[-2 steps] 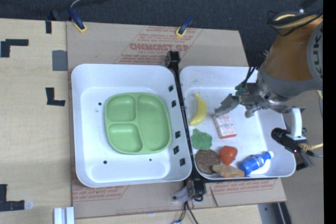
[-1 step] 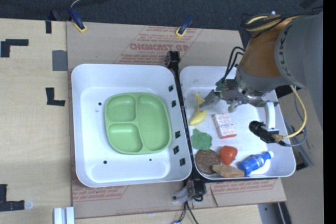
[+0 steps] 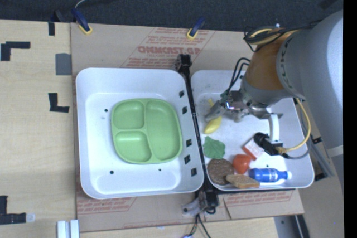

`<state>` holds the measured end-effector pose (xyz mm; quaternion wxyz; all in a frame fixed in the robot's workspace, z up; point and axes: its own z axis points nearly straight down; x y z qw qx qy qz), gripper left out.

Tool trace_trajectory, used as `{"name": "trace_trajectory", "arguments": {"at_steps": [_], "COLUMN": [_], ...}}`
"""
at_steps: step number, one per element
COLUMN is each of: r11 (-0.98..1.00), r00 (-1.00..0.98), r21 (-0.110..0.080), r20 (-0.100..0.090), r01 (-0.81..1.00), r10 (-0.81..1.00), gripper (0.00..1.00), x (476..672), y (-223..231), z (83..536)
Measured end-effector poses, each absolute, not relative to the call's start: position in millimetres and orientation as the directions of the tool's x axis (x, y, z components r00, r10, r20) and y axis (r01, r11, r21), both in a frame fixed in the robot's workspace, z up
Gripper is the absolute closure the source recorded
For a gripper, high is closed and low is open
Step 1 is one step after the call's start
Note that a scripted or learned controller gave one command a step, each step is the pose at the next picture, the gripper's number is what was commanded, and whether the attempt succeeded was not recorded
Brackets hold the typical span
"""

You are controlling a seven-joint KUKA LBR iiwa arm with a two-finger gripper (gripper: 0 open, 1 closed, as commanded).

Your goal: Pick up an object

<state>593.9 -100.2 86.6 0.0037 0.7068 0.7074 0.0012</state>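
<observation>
1. The grey arm with the orange band (image 3: 268,67) reaches in from the right and hangs over the right-hand shallow white bin (image 3: 304,173), which serves here as the landmark
2. The two-finger gripper (image 3: 216,111) sits low at the upper left of that bin, close to its left wall
3. Whether the gripper is parted or closed cannot be told; metal parts and cables crowd the tip
4. A small yellow banana-shaped toy (image 3: 212,125) lies in the left part of the bin, directly beneath the gripper tip; contact between the two cannot be judged, and nothing is seen held
5. A green leafy plastic piece (image 3: 213,148) lies just below the yellow toy, against the bin's left wall
6. A round dark-brown patty (image 3: 218,169) rests in the bin's lower left corner, with a tan slice-shaped piece (image 3: 241,180) touching its right edge
7. A red tomato-like toy (image 3: 241,163) sits at the bin's lower middle, beside a small red-and-white carton (image 3: 254,149)
8. A blue-and-white bottle (image 3: 269,175) lies on its side along the bin's lower wall
9. Left of the landmark bin stands a second white bin (image 3: 89,86) holding a pale-green divided plate (image 3: 146,130)
</observation>
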Motion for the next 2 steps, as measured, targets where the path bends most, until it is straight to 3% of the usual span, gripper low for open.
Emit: {"name": "trace_trajectory", "arguments": {"at_steps": [1, 2], "r11": [0.001, 0.003], "r00": [-0.001, -0.003], "r21": [0.005, 0.0], "r20": [-0.004, 0.001], "r01": [1.0, 1.0], "r10": [1.0, 1.0], "gripper": [1.0, 1.0], "x": [593.5, 561.8], "y": [-100.4, -45.0], "z": [95.9, 184.4]}}
